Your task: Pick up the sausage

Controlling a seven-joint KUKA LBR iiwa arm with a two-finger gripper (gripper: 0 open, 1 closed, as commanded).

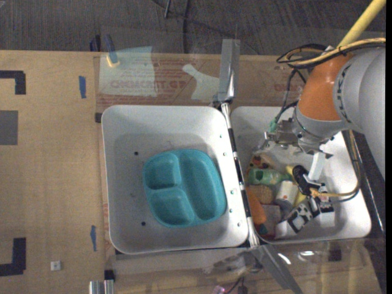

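Note:
The sausage [256,211] is an orange-brown elongated piece lying along the left wall of the right bin [349,222], near its front corner. It lies free among other toy items. My gripper [279,138] hangs over the back half of the right bin, up and to the right of the sausage and well apart from it. The grey arm with its orange band [321,94] comes in from the right above it.
Around the sausage lie a green item [264,176], a tan piece [263,193], a white and yellow item [285,192] and a black-and-white object [302,215]. The left bin [122,133] holds a teal divided plate [182,187]. A metal divider [236,164] separates the bins.

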